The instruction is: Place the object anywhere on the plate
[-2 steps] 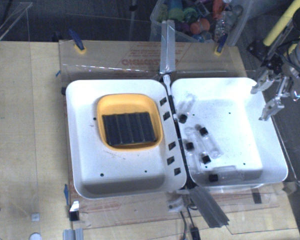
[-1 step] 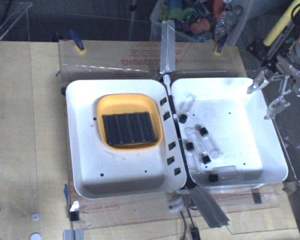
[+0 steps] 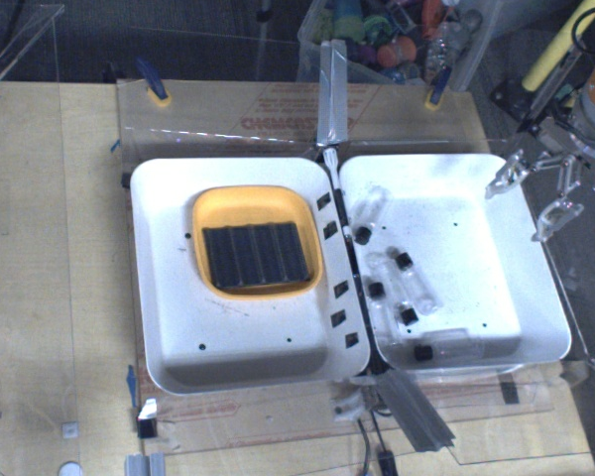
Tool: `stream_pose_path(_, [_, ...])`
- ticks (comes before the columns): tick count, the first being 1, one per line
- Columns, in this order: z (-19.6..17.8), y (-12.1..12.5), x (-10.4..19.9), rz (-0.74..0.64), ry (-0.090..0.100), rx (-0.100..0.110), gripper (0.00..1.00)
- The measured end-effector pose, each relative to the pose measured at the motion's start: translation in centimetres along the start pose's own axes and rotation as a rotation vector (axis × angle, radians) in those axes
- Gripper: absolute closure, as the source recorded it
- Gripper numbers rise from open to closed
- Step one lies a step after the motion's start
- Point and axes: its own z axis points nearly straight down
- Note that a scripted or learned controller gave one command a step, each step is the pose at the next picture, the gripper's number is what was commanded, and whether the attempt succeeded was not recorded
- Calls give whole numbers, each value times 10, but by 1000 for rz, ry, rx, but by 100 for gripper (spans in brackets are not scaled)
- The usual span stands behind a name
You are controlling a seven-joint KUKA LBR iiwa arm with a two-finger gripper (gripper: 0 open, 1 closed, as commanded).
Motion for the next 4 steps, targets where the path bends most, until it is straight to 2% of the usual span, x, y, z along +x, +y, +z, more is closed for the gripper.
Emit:
stream_pose_path(1, [21,-7,-10,-349,-3,2,0])
stream_pose_path(2, [-146,0,0,-500,-1,0,0])
stream_pose_path(3, [-38,-12,-14,-743,0,-6,0])
stream_pose_path(4, [-30,-10,-14,-979,0,-8,0])
